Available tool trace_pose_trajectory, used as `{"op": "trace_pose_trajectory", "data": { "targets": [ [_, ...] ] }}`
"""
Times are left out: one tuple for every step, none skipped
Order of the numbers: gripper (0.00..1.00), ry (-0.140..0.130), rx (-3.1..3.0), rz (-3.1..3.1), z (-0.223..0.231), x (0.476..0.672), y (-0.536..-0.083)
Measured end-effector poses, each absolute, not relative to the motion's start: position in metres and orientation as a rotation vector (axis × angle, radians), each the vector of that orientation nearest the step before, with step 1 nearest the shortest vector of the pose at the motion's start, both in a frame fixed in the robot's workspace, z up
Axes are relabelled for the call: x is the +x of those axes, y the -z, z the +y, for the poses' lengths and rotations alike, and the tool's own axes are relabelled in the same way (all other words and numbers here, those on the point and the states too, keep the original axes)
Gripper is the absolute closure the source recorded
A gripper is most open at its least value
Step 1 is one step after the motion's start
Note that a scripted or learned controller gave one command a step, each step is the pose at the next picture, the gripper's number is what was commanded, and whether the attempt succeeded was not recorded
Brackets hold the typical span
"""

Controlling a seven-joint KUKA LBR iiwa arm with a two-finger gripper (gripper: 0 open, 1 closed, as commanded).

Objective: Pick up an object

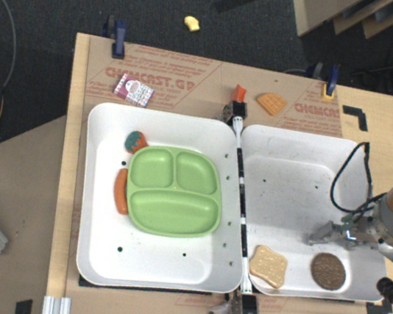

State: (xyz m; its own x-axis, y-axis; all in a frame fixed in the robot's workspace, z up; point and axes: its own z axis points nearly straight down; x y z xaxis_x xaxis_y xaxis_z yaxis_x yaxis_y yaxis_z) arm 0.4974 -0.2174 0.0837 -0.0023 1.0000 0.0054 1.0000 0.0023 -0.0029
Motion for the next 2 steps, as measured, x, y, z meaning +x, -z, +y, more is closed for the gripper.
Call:
{"op": "trace_pose_trajectory", "data": {
  "targets": [
    [0.0, 0.007, -2.208, -2.222, -0.219, 0.557, -0.083],
    [0.0, -0.002, -2.22, -2.215, -0.216, 0.483, -0.084]
  ]
}}
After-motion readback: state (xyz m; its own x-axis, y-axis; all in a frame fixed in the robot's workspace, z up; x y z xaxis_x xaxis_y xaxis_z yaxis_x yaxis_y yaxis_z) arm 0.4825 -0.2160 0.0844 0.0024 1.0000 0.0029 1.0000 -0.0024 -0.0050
